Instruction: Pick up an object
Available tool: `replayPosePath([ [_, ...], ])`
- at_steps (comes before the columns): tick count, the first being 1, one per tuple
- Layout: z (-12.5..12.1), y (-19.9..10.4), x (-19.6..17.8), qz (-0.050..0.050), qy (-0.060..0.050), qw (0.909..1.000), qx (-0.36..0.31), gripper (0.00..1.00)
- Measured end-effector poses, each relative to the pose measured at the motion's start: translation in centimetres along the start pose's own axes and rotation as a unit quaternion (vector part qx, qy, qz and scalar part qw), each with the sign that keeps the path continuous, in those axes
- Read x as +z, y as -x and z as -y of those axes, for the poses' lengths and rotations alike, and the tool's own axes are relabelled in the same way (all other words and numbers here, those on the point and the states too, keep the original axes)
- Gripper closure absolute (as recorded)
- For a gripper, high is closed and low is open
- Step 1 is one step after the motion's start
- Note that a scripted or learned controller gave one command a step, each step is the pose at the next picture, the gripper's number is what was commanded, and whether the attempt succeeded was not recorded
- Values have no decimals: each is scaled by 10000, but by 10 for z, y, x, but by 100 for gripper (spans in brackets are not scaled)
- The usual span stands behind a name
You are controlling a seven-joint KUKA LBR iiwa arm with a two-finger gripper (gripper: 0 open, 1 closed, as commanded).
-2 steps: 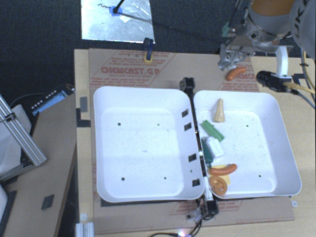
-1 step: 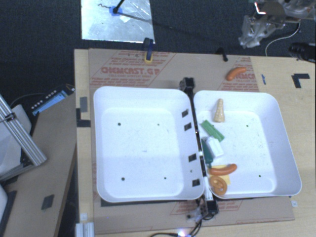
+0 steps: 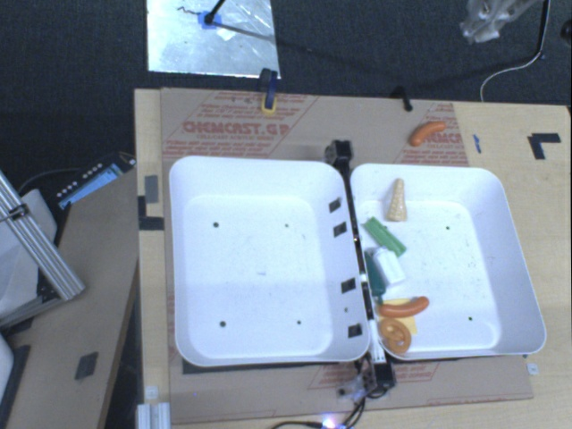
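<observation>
pincer point(image 3: 491, 12) blurred at top edge, arm cut off

- One camera, fixed above the bench point(image 3: 500, 391), looks down at a slant.
- It sits far enough back to take in both bins whole: the left bin point(image 3: 259, 172) and the right bin point(image 3: 514, 266) lie side by side across the middle of the frame.
- The bench's far edge runs near the top, with dark floor point(image 3: 375, 16) beyond it.
- The near edge runs along the bottom of the frame.
- At the left, a lower table point(image 3: 89, 257) edges in.
- The gripper point(image 3: 487, 12) shows at the top right corner, small and blurred.
</observation>
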State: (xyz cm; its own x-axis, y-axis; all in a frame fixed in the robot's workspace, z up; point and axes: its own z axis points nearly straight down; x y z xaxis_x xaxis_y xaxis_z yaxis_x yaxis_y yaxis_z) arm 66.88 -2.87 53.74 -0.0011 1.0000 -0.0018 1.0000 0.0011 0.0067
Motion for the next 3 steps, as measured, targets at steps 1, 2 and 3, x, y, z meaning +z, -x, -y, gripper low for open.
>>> replayPosePath([
  [1,1,101,2,4,-12,10000,17,100],
  [2,1,180,2,8,-10,10000,10,100],
  [3,0,177,2,-1,-19,10000,-21,100],
])
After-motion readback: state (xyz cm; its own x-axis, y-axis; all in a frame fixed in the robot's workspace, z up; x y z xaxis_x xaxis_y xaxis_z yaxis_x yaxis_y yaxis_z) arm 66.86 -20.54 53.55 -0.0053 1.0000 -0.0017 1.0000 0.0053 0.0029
